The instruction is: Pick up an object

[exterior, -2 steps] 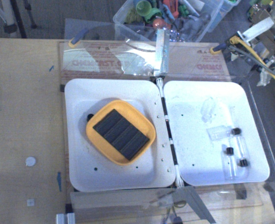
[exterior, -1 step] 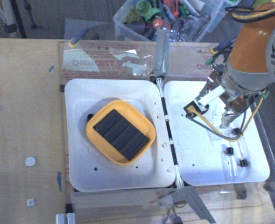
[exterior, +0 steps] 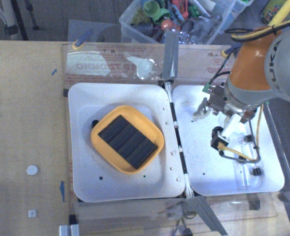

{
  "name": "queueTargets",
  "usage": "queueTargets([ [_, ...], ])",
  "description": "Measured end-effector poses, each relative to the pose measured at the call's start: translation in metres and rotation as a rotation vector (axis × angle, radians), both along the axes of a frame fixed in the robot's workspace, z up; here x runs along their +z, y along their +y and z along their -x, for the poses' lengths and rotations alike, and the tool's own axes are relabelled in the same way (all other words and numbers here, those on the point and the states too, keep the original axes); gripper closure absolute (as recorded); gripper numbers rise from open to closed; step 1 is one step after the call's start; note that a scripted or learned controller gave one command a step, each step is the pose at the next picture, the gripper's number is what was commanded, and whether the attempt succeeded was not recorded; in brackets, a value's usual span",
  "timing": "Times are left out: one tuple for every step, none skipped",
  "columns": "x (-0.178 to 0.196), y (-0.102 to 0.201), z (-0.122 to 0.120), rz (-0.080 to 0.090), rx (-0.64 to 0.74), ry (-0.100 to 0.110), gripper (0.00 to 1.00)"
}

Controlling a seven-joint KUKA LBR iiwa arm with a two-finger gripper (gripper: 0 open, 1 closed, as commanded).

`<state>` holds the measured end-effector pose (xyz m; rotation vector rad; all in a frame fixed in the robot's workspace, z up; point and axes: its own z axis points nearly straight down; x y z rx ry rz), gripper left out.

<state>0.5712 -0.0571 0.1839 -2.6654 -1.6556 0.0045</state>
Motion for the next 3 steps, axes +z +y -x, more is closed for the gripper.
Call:
queueTargets([
  [0.059,-0.045,0.057,-0.001,0.177,-0.002,0.00],
  [0.057,-0.009,0.036,0.001,0.749,-0.007,0.00],
  [0.034,-0.041,-0.026,0.002,0.739,-0.009,0.00],
])
